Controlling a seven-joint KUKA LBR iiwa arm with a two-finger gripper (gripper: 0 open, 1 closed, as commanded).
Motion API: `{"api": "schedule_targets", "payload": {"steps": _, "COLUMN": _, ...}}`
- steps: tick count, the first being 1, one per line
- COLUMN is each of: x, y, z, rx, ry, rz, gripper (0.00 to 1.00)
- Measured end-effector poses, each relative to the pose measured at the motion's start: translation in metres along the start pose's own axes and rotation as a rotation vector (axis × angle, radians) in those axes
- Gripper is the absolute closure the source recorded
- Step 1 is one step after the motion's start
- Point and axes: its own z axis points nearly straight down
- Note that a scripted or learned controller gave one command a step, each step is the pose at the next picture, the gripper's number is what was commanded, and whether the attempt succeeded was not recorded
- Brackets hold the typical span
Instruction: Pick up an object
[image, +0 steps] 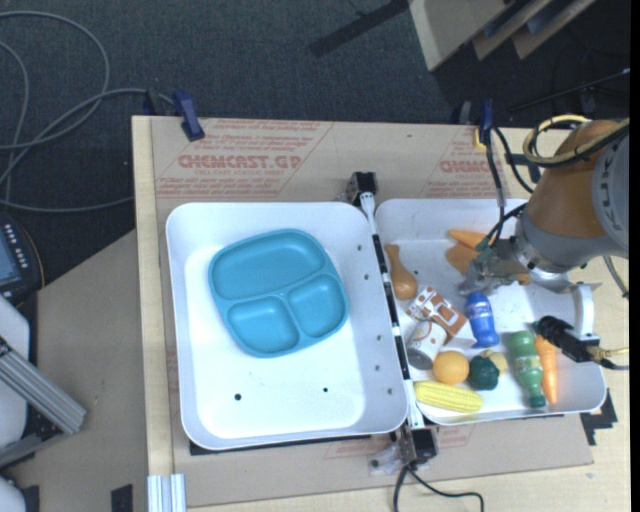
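The right bin holds a heap of toy food. My gripper reaches down into its middle from the right, under the grey wrist and orange band. Its tip sits just above a blue bottle, and I cannot tell whether they touch. A brown pear-like piece lies to the gripper's left, and an orange wedge lies behind it. Nearer the front are an orange ball, a yellow corn cob, a dark green piece, a green bottle and a carrot.
The left bin holds a blue divided plate. A small white and orange box lies beside the blue bottle. A black part juts over the right bin's right side. Cables hang near the arm at the upper right.
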Motion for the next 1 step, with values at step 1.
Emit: {"api": "schedule_targets", "payload": {"steps": 1, "x": 0.0745, "y": -0.0397, "z": -0.0978, "rx": -0.005, "ry": 0.003, "rz": -0.007, "gripper": 1.0}}
